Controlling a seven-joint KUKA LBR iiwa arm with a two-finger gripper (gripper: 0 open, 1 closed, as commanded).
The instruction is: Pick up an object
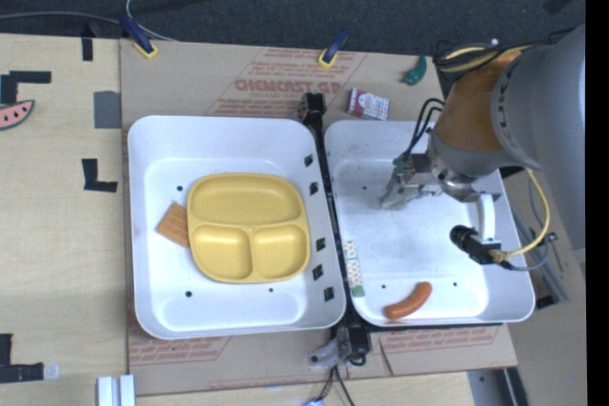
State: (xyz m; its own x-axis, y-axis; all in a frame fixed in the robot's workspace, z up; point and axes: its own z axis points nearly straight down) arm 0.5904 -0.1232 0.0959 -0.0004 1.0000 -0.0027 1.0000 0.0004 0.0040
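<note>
Lying near the bin's front, sausage well apart from jaws.

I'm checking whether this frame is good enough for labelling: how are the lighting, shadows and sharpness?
Camera view: lighting is even and soft, with faint shadows under the yellow divided plate and the sausage; no strong glare on the white bins; the gripper looks slightly soft, its fingers hard to resolve; the bench print stays readable.
</note>
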